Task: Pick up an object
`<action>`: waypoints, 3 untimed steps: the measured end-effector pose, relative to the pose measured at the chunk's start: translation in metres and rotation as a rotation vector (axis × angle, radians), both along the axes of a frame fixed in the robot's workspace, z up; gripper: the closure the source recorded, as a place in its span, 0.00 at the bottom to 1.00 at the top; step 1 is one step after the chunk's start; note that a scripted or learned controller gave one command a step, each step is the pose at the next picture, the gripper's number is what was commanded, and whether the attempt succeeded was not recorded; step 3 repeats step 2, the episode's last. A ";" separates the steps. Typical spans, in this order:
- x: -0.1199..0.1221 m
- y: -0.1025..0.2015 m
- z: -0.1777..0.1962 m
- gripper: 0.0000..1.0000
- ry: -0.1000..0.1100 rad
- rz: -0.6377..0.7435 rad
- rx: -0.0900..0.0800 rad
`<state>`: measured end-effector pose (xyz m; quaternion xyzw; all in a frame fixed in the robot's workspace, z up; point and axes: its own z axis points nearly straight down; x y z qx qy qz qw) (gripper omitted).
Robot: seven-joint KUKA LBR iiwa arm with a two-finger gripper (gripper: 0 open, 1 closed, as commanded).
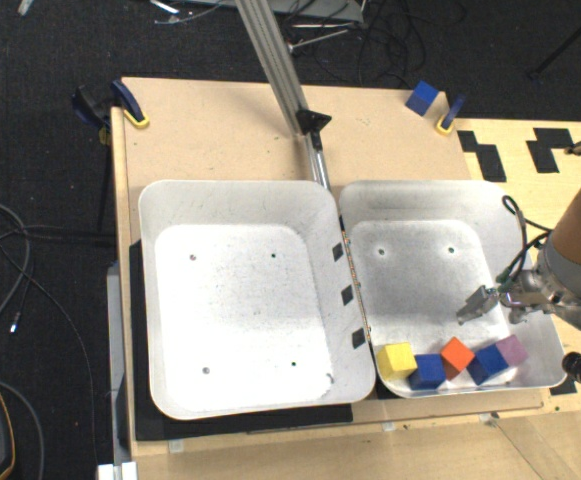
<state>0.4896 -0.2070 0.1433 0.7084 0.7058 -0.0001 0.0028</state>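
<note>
Several small cubes lie in a row along the front wall of the right bin (pixel 410 203): a yellow cube (pixel 397 358), a blue cube (pixel 428 370), an orange cube (pixel 457 354), a second blue cube (pixel 488 362) and a pale purple cube (pixel 511 349). My gripper (pixel 487 304) hangs over the right part of this bin, just behind and above the orange and blue cubes. Nothing is visibly held in it. The arm's wrist covers the bin's right rim.
The left bin (pixel 160 208) sits beside the right one, with a black-marked divider between them. A metal pole (pixel 280 63) slants across the back of the bench. A blue block (pixel 423 96) and yellow-tipped clamps (pixel 130 108) rest at the bench's far corners.
</note>
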 end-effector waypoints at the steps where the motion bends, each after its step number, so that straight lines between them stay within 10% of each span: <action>1: 0.000 0.104 -0.033 0.00 0.008 0.013 0.009; 3: 0.002 0.106 0.038 0.00 -0.004 0.008 0.003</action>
